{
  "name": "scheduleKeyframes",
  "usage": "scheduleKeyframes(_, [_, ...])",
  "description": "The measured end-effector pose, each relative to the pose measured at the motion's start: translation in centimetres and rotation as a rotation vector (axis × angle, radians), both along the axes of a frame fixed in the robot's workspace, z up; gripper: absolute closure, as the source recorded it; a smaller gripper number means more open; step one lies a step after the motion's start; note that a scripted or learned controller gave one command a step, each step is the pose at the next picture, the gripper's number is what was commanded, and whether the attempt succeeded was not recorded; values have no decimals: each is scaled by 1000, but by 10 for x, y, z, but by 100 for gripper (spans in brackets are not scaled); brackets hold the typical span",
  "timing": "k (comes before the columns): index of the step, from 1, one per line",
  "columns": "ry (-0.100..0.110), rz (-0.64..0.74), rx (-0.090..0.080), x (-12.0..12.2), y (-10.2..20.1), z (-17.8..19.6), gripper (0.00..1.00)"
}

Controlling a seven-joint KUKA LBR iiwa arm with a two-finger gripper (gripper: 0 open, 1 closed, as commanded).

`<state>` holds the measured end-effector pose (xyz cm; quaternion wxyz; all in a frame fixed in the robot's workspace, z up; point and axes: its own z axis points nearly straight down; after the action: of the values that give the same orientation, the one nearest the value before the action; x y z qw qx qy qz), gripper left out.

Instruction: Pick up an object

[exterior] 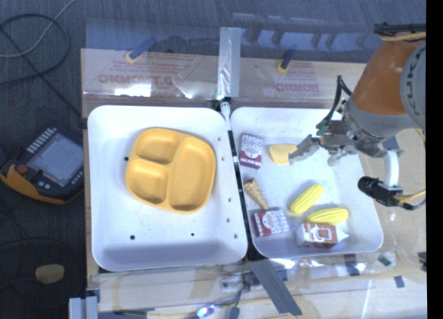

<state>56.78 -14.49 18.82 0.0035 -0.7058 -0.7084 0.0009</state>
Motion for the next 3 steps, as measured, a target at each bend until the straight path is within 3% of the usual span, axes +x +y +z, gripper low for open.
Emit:
scheduleKeyframes(1, [-14,212,-4,-34,-27,-99,0])
scheduleKeyframes(2, [-17,213,-1,-32,-26,-90,100])
scheduleKeyframes(3, [-3,210,-2,7,52,20,100])
